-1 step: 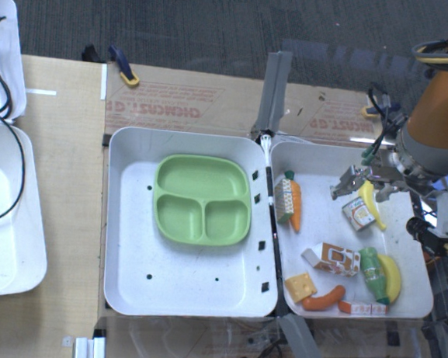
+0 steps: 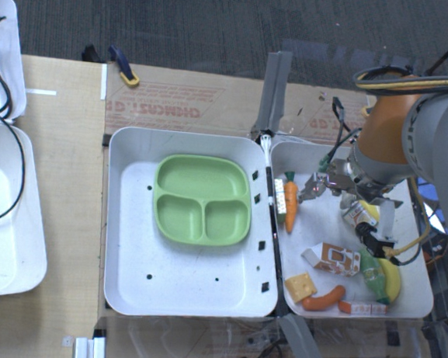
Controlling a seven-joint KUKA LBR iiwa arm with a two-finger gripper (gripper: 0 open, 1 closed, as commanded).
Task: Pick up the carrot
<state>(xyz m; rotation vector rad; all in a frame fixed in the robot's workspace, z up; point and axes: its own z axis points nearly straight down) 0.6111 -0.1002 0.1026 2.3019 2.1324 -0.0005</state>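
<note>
Camera view: carrot against bin wall.

Red mirrored lettering across the brown cardboard sheet behind the bins, up-left of the jaws; illegible.

A light wooden bench fills most of the view, with a brown cardboard sheet bearing red print laid across it toward 12 o'clock. Beyond it, along the top edge, runs dark grey carpet. At 9 o'clock sits a white moulded fixture. Lighting is even and soft.
</note>
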